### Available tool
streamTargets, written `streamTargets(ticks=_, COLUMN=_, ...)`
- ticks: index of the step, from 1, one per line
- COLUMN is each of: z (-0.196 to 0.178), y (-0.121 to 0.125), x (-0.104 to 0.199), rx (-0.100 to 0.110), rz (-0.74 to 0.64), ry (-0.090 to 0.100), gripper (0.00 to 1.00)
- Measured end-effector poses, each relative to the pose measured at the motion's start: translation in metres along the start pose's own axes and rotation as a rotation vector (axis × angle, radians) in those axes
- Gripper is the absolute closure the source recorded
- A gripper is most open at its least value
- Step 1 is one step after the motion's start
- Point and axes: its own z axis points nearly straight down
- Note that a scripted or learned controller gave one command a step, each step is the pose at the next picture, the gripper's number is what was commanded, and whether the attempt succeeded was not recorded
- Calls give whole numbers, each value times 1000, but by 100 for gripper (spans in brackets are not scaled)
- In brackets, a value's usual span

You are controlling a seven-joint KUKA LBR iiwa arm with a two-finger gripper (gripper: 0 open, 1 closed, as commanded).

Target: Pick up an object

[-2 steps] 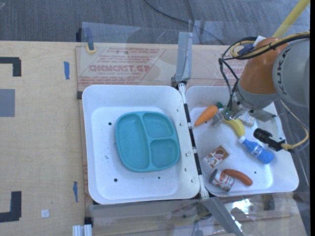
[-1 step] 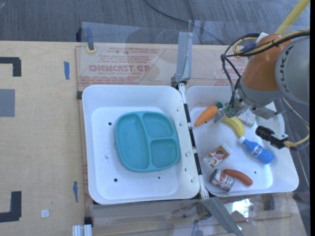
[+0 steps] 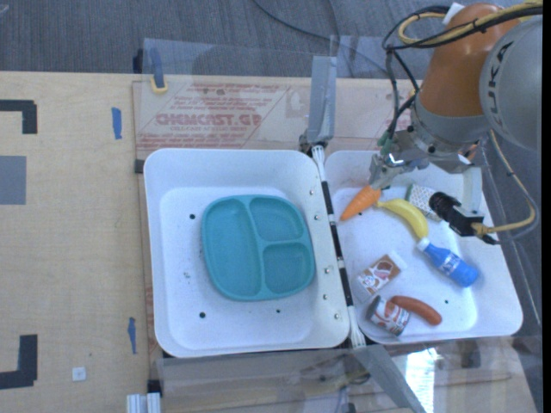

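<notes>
Rt bin [image 3: 504,312]: carrot [image 3: 360,201] beside banana [image 3: 407,215]

Desk [image 3: 69,231]: pale wood, with black corner marks and bits of blue tape along its left part.
Board [image 3: 215,110]: a printed sheet lay flat on my desk behind the bins.
Left bin [image 3: 172,179]: sat on the desk, touching its neighbour along the middle seam.
Right bin [image 3: 499,304]: sat just beside it, on the side my arm reached from.
</notes>
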Motion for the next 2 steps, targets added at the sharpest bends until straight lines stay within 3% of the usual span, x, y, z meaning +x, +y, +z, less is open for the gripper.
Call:
streamTargets(ticks=1, z=0, y=0, x=0, rx=0, rz=0, ry=0, gripper=0)
streamTargets(ticks=2, z=97, y=-6, x=-41, rx=0, rz=190, ry=0, gripper=0)
